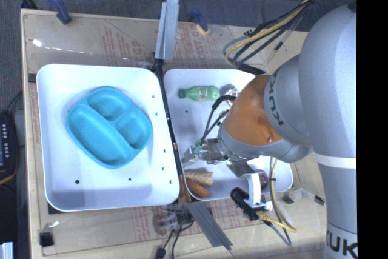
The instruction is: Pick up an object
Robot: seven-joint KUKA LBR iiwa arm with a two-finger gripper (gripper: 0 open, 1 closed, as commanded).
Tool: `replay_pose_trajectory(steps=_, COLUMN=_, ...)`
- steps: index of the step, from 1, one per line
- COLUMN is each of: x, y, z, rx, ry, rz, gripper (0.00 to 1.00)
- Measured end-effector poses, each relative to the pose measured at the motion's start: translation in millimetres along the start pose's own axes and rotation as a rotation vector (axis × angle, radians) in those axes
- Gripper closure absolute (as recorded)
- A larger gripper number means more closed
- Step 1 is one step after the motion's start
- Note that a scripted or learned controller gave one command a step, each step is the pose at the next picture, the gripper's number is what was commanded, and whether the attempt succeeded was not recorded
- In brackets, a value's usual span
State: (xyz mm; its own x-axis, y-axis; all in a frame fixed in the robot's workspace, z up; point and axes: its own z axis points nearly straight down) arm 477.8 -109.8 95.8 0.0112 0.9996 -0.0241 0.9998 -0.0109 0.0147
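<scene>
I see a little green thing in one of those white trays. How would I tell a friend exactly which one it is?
Start from the two white bins: take the right bin, the one the grey arm reaches over, not the left bin with the blue tray. Along its far edge lies a small bottle on its side. It is the only green thing there; the brown items lie at the near end.

Both bins white: left bin (54, 130), right bin (182, 85). Sectioned plate (109, 124) in left bin is solid light blue. Bottle (199, 93) is green. Tan-and-orange food piece (199, 184) at the right bin's near edge. Arm (327, 82) grey, band (254, 115) orange. Cables (285, 21) yellow and black. Counter (109, 39) light wood with reddish print.
</scene>
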Motion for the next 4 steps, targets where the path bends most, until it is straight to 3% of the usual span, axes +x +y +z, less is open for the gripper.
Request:
replay_pose_trajectory(steps=1, x=-8, y=40, z=5, rx=0.015, ry=0.023, rz=-0.013, gripper=0.00)
replay_pose_trajectory(steps=2, x=-8, y=-1, z=2, rx=0.010, ry=0.016, rz=-0.011, gripper=0.00)
replay_pose_trajectory(steps=3, x=-17, y=51, z=6, rx=0.019, ry=0.026, rz=-0.017, gripper=0.00)
replay_pose_trajectory(steps=4, x=1, y=2, z=-2, rx=-0.003, ry=0.000, rz=0.002, gripper=0.00)
